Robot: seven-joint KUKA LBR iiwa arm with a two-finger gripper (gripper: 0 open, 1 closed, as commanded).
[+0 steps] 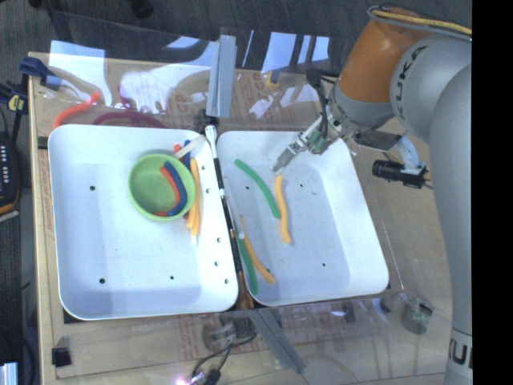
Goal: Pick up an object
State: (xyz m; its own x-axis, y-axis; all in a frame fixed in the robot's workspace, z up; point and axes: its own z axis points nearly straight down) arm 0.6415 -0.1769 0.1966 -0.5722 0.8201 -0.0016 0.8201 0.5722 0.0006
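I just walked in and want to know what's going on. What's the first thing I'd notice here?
Probably the big grey and orange robot arm reaching in from the right, its gripper hovering over the right bin. Next, the bright green bowl in the left bin, with red and blue curved strips inside. Below the gripper lie a long green strip and an orange strip.

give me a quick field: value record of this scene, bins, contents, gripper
left bin: holds a green bowl with red and blue curved strips inside; an orange strip lies beside the bowl
right bin: holds a green strip, an orange strip, and a green and orange pair by its left wall
gripper: above the right bin's upper part, near the green strip's top end, nothing seen between its fingers
arm: reaches in from the right
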